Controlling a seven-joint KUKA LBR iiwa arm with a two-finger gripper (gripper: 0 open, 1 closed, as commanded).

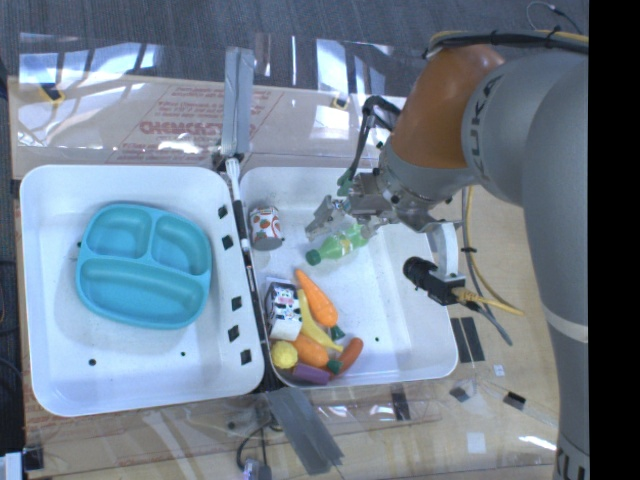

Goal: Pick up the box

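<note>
The box [285, 310] is a small white carton with black patches and a blue top. It lies in the right bin [400, 353] near the left wall, beside a heap of toy vegetables. My gripper [336, 220] hangs over the bin's upper middle, right above a green bottle [336, 249]. It is up and to the right of the box, well apart from it. The wrist hides the gripper's tips.
Carrots [318, 306], a yellow piece [286, 354] and a purple piece [310, 373] crowd the box's right and front. A small red and white can [264, 226] stands near the divider. The left bin [40, 298] holds a blue sectioned plate [145, 264].
</note>
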